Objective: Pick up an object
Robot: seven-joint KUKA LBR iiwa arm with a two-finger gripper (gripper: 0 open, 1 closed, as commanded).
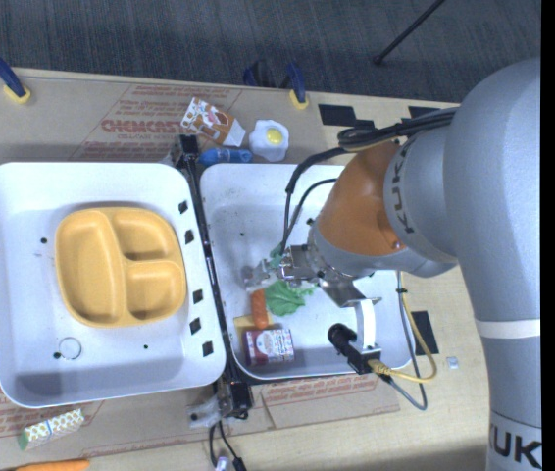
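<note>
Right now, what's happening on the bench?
The arm reaches into the right bin, its hand low over a green item. Beside that lie an orange piece and a small red-labelled can. Nothing is visibly held yet. The left bin holds a yellow divided tray.

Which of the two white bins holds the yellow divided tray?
The left bin holds the yellow tray; the right bin holds small items instead.

Divided tray (pixel 121 265) in left bin (pixel 13 292); can (pixel 270 346) in right bin (pixel 227 214) (near front wall).
</note>
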